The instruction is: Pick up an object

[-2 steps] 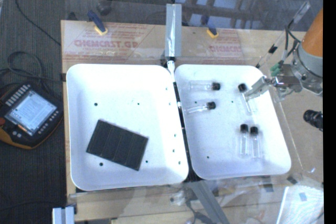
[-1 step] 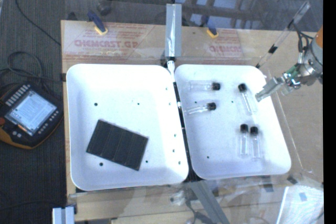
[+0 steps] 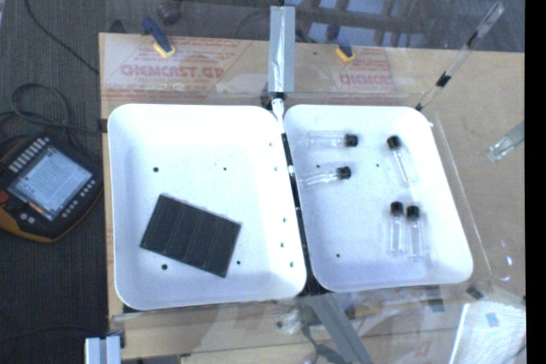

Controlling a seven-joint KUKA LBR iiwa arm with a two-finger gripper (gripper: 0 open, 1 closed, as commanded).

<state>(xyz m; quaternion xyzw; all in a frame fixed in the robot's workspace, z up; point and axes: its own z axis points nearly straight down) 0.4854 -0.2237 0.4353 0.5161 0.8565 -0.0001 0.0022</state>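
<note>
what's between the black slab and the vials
In the camera view, the black slab lies in the left bin and the vials in the right bin. Between them: bare white floor and the two bins' adjoining rims.

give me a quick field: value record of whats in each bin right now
left bin: one dark flat rectangular panel, lying tilted near the front
right bin: five clear vials with black caps
vials at back: two lying sideways, one angled
vials at front: a pair side by side
beside bench: handheld control pendant on the floor
</note>
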